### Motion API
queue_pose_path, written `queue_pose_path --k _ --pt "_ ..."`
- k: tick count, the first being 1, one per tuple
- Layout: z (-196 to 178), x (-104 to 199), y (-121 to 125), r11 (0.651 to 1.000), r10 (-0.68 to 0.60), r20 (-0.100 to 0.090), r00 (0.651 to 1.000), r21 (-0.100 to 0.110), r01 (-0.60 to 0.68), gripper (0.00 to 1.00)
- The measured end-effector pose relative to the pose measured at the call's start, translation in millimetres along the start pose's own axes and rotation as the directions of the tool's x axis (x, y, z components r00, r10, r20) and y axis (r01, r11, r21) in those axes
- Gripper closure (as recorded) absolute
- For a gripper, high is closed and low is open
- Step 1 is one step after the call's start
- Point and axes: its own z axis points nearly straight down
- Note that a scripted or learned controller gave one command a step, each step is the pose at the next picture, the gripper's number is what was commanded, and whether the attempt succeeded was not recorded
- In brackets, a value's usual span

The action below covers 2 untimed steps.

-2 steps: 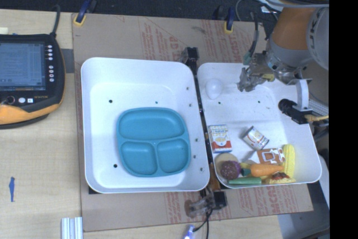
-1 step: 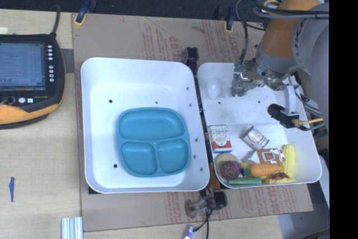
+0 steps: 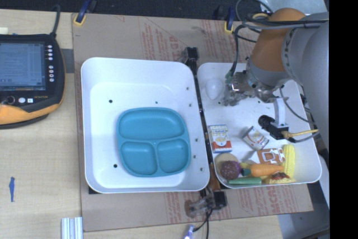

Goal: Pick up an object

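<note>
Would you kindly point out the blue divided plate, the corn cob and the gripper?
blue divided plate [image 3: 152, 140]: camera view, middle ridge.
corn cob [image 3: 289, 159]: camera view, middle of the cob.
gripper [image 3: 230, 99]: camera view, between its fingertips.

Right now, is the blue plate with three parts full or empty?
Empty. The blue plate in the left bin shows bare blue in all three sections. The toy food lies in the right bin.
</note>
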Motion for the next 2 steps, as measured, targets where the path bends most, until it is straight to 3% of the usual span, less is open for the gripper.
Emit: queue_pose_path --k 1,2 --pt "-54 -23 -15 1.0 0.004 -0.001 1.0 -0.002 -0.004 1.0" --pt "0 -1 -26 1.0 0.002 0.0 1.0 0.001 -0.002 1.0"
